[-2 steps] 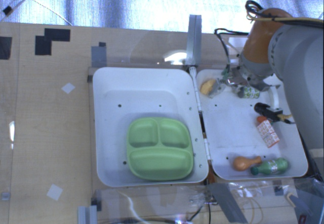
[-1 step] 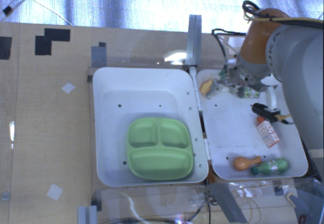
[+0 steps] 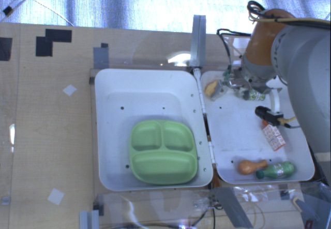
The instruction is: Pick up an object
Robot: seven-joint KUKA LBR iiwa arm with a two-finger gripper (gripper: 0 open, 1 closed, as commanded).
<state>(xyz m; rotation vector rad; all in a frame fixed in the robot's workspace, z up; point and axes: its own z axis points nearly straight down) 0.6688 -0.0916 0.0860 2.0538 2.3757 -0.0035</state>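
While the gripper [image 3: 220, 90] hovers beside the yellow piece [image 3: 210, 87] in the right bin [image 3: 227, 135], nothing looks lifted; its grasp state I cannot tell.

Bright overhead light, slight softness

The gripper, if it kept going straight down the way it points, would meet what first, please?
Probably the right bin's white floor near its far corner; the gripper hangs beside the yellow object, though depth is unclear.

Black tape [image 3: 53, 41] marks bench [image 3: 46, 135].
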